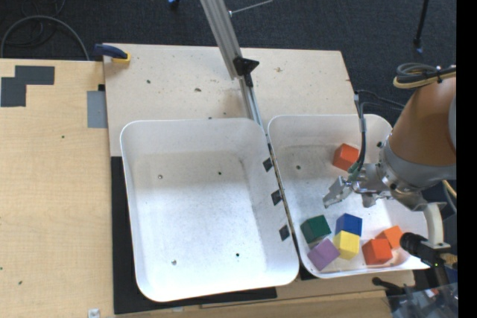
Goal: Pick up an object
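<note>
Here the gripper (341, 191) hangs low in the right bin (302, 141), just beside the orange cube (345, 157); whether it is open or closed, or has hold of anything, I cannot tell.

The cube sits alone near the bin's middle, apart from the green cube (315, 228), blue cube (349, 223), yellow cube (346, 243) and purple cube (323, 254). It looks light, rigid and smooth-sided, best pinched across two opposite flat faces. Being a cube it has no long axis; its edges sit slightly turned to the bin wall.

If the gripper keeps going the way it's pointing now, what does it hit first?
The gripper points toward the view's left over the right bin. Bare bin floor comes first, probably, then the divider. The green cube sits nearer the camera, likely off that line; depth is unclear.
</note>
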Robot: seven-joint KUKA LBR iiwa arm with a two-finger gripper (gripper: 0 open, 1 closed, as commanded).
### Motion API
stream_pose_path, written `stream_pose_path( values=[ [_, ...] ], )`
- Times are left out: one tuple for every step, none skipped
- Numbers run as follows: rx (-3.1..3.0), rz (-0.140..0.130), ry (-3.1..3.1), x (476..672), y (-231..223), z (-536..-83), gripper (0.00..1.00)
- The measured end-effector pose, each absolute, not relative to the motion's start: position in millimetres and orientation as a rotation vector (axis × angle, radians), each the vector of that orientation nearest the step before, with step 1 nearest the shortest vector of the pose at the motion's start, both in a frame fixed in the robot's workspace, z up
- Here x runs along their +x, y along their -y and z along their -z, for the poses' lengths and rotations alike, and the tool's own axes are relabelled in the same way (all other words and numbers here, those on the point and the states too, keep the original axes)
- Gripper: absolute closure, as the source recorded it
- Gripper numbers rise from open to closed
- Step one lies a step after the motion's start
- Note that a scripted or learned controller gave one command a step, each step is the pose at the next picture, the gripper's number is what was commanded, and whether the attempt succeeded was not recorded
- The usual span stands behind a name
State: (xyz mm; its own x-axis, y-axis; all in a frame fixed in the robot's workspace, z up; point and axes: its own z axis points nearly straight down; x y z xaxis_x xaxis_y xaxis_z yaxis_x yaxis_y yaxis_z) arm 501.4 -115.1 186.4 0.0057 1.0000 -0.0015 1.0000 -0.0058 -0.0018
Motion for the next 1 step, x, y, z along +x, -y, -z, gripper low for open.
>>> stream_pose_path(
  values=[
    [-2.231,-0.001,2.212,501.1,114.9,-187.2,0.00]
  ],
)
